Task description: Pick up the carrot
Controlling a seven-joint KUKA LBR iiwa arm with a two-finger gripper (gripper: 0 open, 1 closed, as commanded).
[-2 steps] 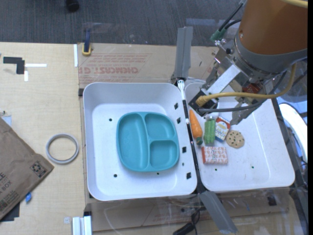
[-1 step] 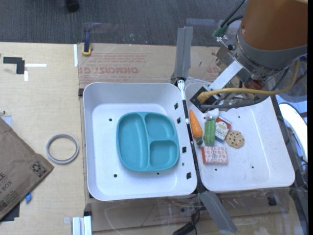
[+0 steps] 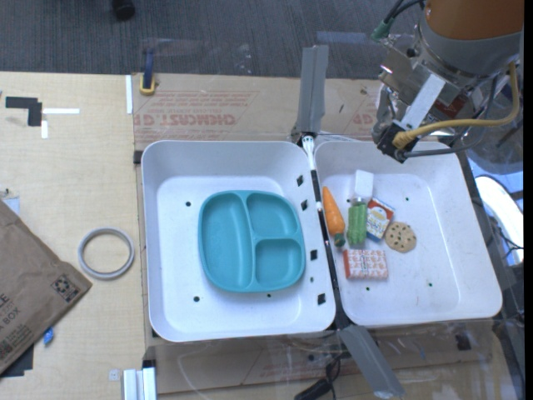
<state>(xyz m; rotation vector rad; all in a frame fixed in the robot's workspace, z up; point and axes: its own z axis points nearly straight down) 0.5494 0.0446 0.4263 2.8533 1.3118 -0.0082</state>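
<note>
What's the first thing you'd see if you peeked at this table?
The big teal divided plate jumps out, lying alone in the left bin. Next comes the little orange carrot in the right bin, close to its left wall, with a round cookie nearby.

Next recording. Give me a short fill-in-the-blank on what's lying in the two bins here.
1. The teal plate has ____ compartments.
2. The carrot lies right beside a ____ bottle.
3. The round item sharing the carrot's bin is a ____.

Missing words: three; green; cookie.
</note>
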